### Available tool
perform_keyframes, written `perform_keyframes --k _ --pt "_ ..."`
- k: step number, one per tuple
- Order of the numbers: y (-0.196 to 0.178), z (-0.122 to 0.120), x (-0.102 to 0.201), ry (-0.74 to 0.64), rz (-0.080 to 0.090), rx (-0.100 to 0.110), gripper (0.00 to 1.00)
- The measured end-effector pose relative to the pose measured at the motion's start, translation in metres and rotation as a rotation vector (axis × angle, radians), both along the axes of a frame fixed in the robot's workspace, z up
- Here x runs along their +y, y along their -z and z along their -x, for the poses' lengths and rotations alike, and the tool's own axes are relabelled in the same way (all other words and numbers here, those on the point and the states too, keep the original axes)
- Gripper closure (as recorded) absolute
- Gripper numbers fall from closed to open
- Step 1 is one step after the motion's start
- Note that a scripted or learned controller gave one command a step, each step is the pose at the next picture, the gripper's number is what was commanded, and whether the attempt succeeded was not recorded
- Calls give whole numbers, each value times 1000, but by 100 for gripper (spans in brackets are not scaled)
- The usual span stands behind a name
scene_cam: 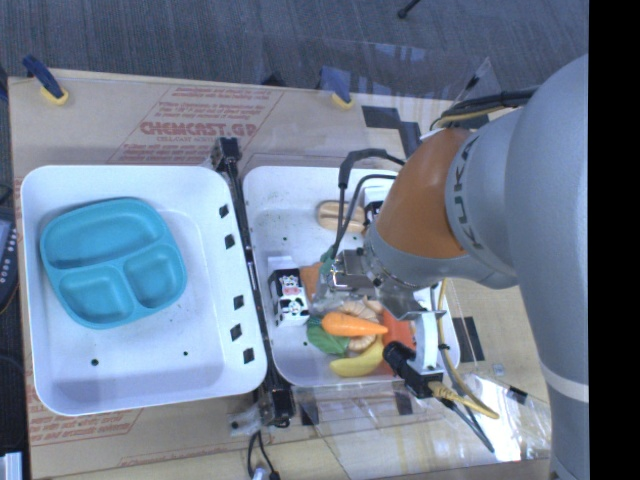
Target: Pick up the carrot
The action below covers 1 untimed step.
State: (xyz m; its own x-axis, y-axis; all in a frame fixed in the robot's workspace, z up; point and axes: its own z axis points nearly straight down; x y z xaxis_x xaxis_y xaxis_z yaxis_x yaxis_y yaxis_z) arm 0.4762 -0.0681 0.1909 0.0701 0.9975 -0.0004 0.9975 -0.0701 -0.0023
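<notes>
My arm [470, 208] reaches in from the right across the right bin [275, 198], with the orange band above the wrist over the bin's middle. My gripper [345, 278] sits low over the cluster of items in the near half of that bin. Whether it is open or closed cannot be told from this angle; the wrist housing covers it.

The carrot [352, 324] lies in the right bin, just below my gripper and near the bin's front wall. Its long axis runs roughly left to right across the view, tilted slightly. Which end is the tip cannot be told. It rests on top of a green item [322, 338] and touches a yellow banana [358, 364] lying just in front of it. A red item [398, 330] sits at its right end.

A small black-and-white box [290, 298] stands just left of the cluster. A tan, elongated item [335, 214] lies further back in the same bin.

The left bin [40, 368] holds a blue divided tray [112, 260], well apart from the carrot.
</notes>
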Motion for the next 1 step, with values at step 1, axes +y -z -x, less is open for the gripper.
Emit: perform_keyframes --k 1 --pt "0 -1 17 406 0 0 100"
